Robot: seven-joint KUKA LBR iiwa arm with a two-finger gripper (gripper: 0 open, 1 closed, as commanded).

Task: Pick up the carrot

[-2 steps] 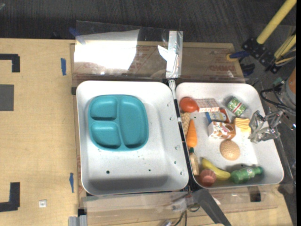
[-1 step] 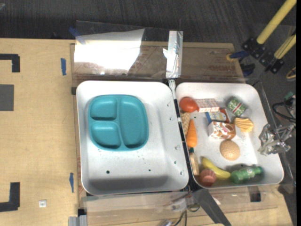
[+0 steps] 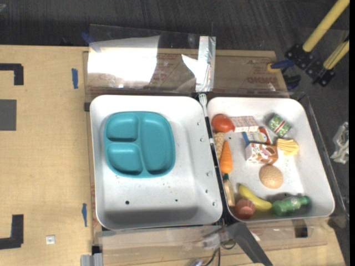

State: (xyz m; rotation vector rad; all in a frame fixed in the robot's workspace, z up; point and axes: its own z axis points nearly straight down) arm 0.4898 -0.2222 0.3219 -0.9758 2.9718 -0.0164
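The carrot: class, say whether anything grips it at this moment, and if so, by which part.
Nothing holds it. The carrot lies free in the right bin, along its left wall.

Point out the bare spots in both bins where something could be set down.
Left bin: open floor below and to the right of the teal plate. Right bin: a bare strip along its right wall, beside the brown ball. It is crowded around the carrot, between tomato and banana.

Dark floor [image 3: 166, 4], tan bench [image 3: 39, 165]
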